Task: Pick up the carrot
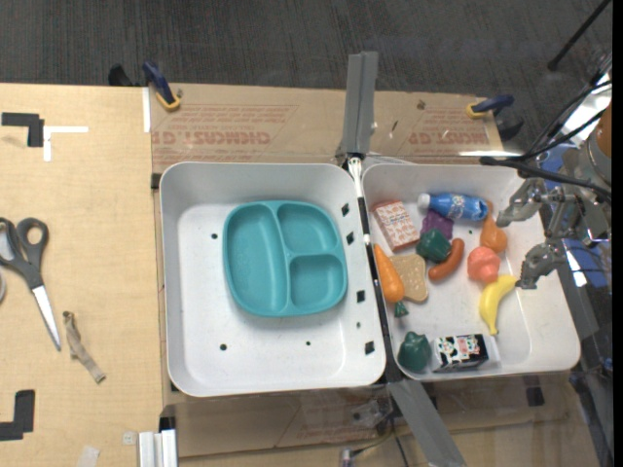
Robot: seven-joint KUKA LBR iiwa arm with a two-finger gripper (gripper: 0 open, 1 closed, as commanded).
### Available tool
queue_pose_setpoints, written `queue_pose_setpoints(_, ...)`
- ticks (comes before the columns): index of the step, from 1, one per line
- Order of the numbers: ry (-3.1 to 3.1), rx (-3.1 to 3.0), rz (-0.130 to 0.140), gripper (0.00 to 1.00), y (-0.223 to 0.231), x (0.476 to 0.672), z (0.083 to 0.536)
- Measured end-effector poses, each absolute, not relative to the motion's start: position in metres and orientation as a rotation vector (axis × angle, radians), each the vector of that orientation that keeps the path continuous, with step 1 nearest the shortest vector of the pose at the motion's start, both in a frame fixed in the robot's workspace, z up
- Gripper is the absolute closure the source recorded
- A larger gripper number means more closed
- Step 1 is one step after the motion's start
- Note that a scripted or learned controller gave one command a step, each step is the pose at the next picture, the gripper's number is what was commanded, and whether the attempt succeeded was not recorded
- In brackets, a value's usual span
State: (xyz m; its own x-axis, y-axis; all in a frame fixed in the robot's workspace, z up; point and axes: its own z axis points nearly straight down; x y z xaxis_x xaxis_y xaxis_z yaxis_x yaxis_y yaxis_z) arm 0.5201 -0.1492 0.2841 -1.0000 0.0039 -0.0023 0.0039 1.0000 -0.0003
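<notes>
We are looking down on two white bins side by side. The carrot (pixel 389 273) is lying in the right bin (pixel 545 353), close against its left wall, its orange body running up and down the view, and it is touching a slice of bread (pixel 415 278) just to its right. The gripper (pixel 533 236) is hanging over the far right side of the same bin, well apart from the carrot, with most of the bin's clutter sitting between them. Its two fingers are standing spread, one near the upper right and one lower down, and we are seeing nothing pinched between them. A banana (pixel 494 301) is lying just beside the lower finger, and a peach-coloured fruit (pixel 483 264) is sitting near it. Between that fruit and the carrot, a sausage (pixel 447 260) and a green pepper (pixel 435 246) are resting. In the left bin (pixel 185 290), a teal divided plate (pixel 286 258) is sitting alone.
</notes>
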Motion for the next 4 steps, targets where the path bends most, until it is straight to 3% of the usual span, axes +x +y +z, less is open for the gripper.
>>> queue_pose_setpoints(1,3.134,0.165,-0.001,0.0,-0.22,0.618,0.189)
queue_pose_setpoints(2,3.117,0.352,-0.001,0.0,-0.221,0.654,0.093)
queue_pose_setpoints(3,3.091,0.543,-0.001,0.0,-0.221,0.596,0.093)
queue_pose_setpoints(4,2.773,1.479,0.002,0.0,-0.201,0.652,0.093)
